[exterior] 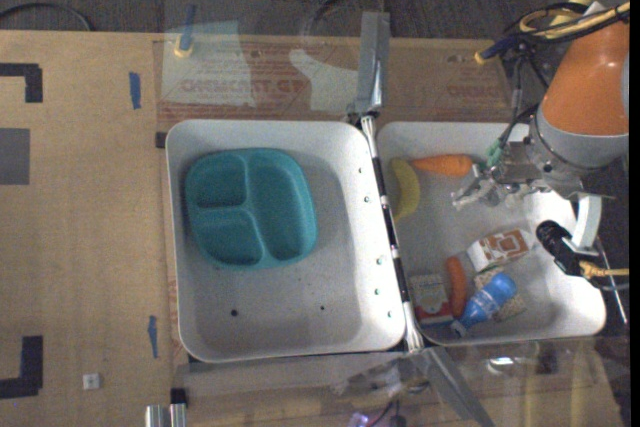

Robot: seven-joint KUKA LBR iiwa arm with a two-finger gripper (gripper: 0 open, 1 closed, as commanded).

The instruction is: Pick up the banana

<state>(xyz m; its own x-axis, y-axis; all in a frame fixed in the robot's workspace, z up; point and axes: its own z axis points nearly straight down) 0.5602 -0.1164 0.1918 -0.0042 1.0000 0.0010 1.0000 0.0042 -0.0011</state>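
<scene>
Yellow and gently curved, the banana [404,188] is lying in the right bin [585,320]. It is running lengthwise along the wall this bin shares with the left bin [300,320], in the far half. An orange carrot [442,165] is lying just beside the banana's far end, stretching away from it toward the right.

The arm [592,90], grey with an orange band, is reaching in from the right. Its jaws are hanging over the bin floor just to the right of the carrot, near the banana but apart from it. I cannot tell from this angle whether the jaws are apart or together.

Toward the near side of the same bin, a small white and orange carton [499,249] is sitting well apart from the banana. A blue bottle [490,299] is lying tilted just below it. An orange-red item [456,281] is lying between the bottle and a red and white packet [429,295], which is sitting by the shared wall near the corner.

In the left bin, a teal divided plate [250,207] is resting in the far left part. Both bins are sitting on a tan surface [80,215] that is carrying short strips of blue tape [134,90].
</scene>
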